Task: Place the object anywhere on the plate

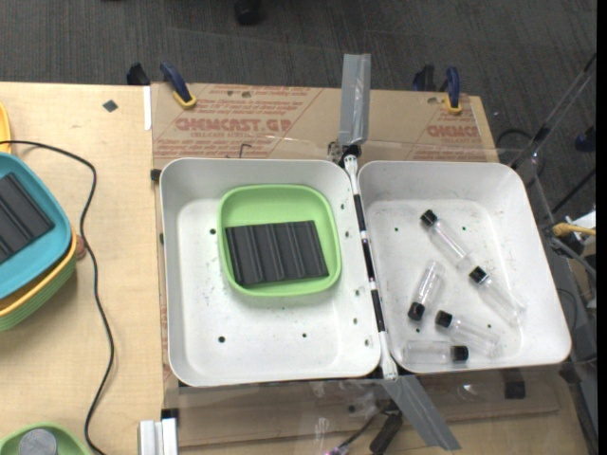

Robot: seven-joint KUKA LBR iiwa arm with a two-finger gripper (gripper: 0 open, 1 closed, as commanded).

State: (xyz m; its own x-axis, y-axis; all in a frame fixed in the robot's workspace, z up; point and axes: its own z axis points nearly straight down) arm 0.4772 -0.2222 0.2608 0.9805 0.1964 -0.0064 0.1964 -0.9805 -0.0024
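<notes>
Task thing is presumably one of the vials: clear tubes with black caps, five by my count, all in the right bin (531, 207).
- Vial A (446, 237) lies at about 12 o'clock in the bin, cap toward 10.
- Vial B (498, 292) is at 3 o'clock, cap toward 10, just beside the low end of A.
- Vial C (424, 292) is near center, cap pointing to 7.
- Vial D (465, 327) is at about 5 o'clock, its cap close to C's cap.
- Vial E (436, 353) lies flat along the 6 o'clock wall, cap toward 3.

Which one is the target cannot be told. None is lifted or standing; all rest on the bin floor.

The green plate (280, 199) sits in the left bin (190, 330), toward its 12 o'clock half. It carries a dark ribbed slab (280, 252) in the middle. No vial is on the plate or in the left bin.

Pincer state cannot be told from this view, and nothing is seen gripped.

Progress, as a judgement: nothing done yet. Pick, carry across the divider toward 9 o'clock, and release on the plate all remain. The ribbed slab takes most of the plate, so a drop probably lands on the slab or on the green rim around it. Round tubes could roll.

Outward: both bins rest on brown cardboard (247, 117), held at 12 o'clock by clamps (176, 83). On the wooden worktop (57, 121), at 9 o'clock, are a stack of teal trays (28, 245) and a black cable (97, 282).
</notes>
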